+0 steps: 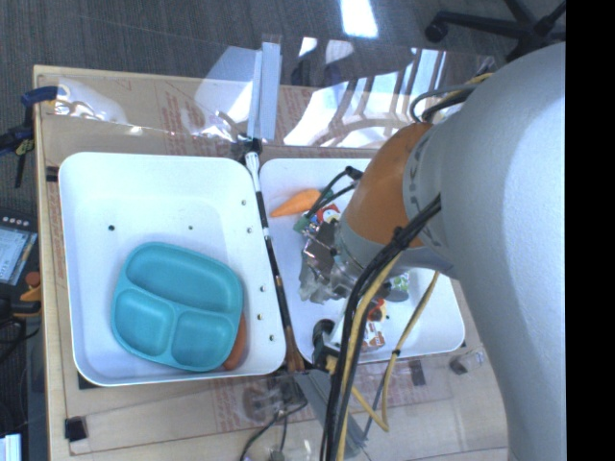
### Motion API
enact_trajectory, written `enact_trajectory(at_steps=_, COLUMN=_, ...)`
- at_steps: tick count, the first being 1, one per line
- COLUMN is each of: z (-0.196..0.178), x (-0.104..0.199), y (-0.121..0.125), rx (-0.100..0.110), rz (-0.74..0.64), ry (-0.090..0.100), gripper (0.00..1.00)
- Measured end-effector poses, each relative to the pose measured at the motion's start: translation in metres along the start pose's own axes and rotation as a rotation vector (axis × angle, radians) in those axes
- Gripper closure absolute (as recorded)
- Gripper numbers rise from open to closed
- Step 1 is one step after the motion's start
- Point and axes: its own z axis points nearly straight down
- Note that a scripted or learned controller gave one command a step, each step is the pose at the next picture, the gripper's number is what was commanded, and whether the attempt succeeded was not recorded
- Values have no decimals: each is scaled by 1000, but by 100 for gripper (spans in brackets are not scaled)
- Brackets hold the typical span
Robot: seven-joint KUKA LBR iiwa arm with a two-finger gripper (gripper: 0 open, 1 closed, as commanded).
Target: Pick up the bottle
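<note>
My gripper (317, 275) hangs low over the left half of the right bin (288, 176), its metal body pointing down at the bin floor. The grey arm and its orange band cover most of that bin. Around the gripper I can make out an orange carrot-shaped piece (296, 202), a small red and green item (324, 217) against the wrist, and a colourful labelled item (376, 318) half hidden under the cables. I cannot pick out which of these is the bottle, and whatever lies directly under the gripper is hidden.
A teal divided plate (178, 305) lies in the left bin (144, 185), with an orange object (236, 347) poking out under its right edge. A dark divider rail (267, 248) separates the bins. Yellow and black cables (351, 353) trail over the right bin's front edge.
</note>
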Motion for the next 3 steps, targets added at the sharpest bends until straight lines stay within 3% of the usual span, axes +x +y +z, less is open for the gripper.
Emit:
enact_trajectory(at_steps=1, z=-16, x=137, y=-36, rx=-1, rz=-273, ry=-1, gripper=100)
enact_trajectory(at_steps=2, z=85, x=241, y=-111, rx=-13, rz=-269, ry=15, gripper=100)
enact_trajectory(at_steps=3, z=-2, x=182, y=-98, rx=-3, rz=-723, ry=-3, gripper=100)
